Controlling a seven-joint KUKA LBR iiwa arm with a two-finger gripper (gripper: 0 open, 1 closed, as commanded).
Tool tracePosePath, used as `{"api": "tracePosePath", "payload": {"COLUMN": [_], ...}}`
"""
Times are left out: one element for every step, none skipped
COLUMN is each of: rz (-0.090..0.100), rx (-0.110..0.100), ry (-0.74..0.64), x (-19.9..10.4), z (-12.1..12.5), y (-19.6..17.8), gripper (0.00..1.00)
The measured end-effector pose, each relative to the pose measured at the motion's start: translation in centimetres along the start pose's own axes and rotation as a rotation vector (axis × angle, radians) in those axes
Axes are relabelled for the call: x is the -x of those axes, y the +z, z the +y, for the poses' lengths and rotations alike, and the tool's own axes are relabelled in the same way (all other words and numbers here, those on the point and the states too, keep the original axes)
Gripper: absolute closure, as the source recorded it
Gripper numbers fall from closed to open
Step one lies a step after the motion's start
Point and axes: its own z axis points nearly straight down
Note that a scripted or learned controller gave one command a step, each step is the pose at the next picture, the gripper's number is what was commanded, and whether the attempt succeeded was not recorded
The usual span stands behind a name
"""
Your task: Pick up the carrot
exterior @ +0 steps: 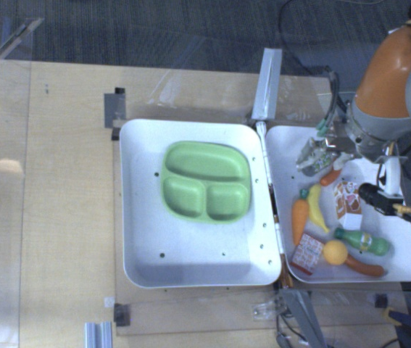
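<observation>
The carrot (300, 221) is orange with a small green top and lies lengthwise at the left side of the right bin (286, 145), next to a yellow banana (316, 209). My gripper (315, 156) hangs over the upper part of that bin, above and to the right of the carrot and apart from it. A small orange-red piece (330, 177) lies just below the gripper's tip. I see nothing held in the gripper.
The right bin also holds a white carton (347, 199), a green bottle (363, 242), a yellow ball (334, 252), a red box (306, 254) and a sausage (365, 267). The left bin (140, 194) holds a green divided tray (206, 181).
</observation>
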Motion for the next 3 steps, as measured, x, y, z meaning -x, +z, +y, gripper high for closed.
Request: {"api": "tracePosePath", "payload": {"rz": [-0.001, -0.001, 0.006], "rx": [0.003, 0.003, -0.07], "ry": [-0.209, -0.21, -0.542], "x": [3.7, 3.6, 4.1], "z": [2.9, 3.0, 5.4], "y": [10.3, 9.3, 10.9], "gripper": [0.0, 1.0, 1.0]}}
